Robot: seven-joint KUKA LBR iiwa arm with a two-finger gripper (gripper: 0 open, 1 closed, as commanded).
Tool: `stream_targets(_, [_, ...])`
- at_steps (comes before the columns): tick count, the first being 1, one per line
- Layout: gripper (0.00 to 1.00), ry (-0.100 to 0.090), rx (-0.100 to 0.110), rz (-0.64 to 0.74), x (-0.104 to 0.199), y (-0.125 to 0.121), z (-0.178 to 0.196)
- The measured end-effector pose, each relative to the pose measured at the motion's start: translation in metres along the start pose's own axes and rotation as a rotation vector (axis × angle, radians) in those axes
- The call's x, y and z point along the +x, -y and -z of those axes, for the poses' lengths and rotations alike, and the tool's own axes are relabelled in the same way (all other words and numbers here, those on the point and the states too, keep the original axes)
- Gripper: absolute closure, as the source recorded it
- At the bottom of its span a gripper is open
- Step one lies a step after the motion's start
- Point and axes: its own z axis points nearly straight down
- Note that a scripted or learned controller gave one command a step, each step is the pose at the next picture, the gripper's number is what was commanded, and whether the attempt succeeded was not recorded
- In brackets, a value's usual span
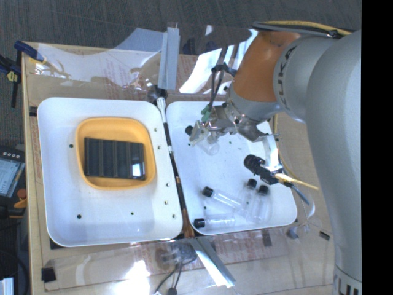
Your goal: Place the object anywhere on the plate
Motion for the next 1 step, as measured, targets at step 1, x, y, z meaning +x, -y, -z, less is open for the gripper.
stream_targets(1, [0.0,0.0,0.0,-0.001,-0.0007,0.0001,0.0002])
